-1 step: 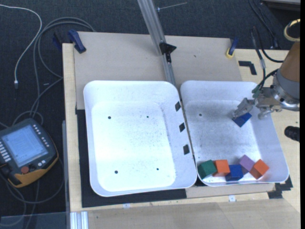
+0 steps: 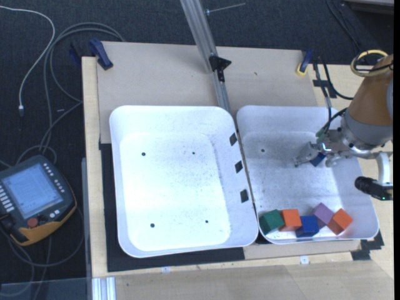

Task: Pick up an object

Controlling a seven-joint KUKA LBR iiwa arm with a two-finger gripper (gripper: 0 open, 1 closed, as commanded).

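The hand point(image 2: 314, 156), its grip impossible to tell, hovers over the right bin point(image 2: 275, 130); next it likely must descend toward blocks point(image 2: 304, 220) along the bin's near edge.

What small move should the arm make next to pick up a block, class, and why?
Probably shift the gripper toward the near wall of the right white bin. It hangs over bare floor mid-bin, while the green cube, orange cube, blue block, purple block and second orange block cluster there.
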